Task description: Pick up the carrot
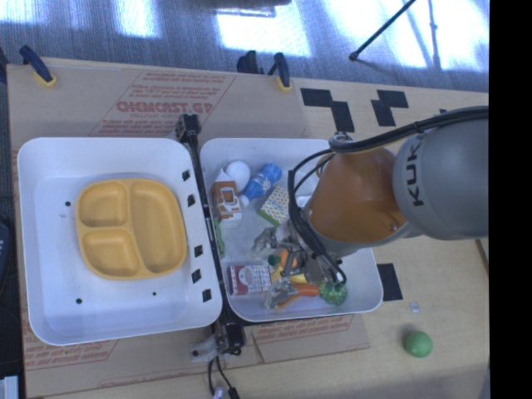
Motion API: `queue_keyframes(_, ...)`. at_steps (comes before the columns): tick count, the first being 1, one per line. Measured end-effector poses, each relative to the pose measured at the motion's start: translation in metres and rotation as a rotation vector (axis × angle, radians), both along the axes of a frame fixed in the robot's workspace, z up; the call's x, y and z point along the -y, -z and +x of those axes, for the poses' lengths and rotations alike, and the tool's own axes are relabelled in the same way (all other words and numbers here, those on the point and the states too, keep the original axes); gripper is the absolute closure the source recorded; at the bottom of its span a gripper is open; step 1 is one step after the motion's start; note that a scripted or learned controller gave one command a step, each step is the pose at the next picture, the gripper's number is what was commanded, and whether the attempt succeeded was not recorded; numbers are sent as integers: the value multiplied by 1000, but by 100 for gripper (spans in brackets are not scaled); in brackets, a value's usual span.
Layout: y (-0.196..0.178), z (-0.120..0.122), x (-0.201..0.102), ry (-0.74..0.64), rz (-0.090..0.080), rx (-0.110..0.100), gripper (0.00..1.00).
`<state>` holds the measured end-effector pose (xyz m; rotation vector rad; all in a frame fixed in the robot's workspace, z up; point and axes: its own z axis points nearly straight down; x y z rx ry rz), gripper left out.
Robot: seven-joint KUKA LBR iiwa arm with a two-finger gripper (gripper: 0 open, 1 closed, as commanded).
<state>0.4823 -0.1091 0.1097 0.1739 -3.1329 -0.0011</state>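
Note:
The carrot [306,290] is a small orange toy with a green leafy top [332,293], lying near the front edge of the right bin [366,293]. My gripper [285,264] hangs low in this bin, just above and left of the carrot, among the clutter. A short orange piece [284,261] shows right at the gripper; whether it is held is unclear. The orange band and grey arm [357,198] cover the bin's right half.
The right bin also holds a white egg [238,171], a blue item [266,177], a brown carton [226,203], a green packet [276,207] and a red box [247,278]. A yellow divided plate [130,227] lies in the left bin [41,306]. A green ball [418,343] rests on the bench.

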Motion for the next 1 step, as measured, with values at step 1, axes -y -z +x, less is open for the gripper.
queue_keyframes(1, -10, 1, 0, 1, 0, 1, 100)
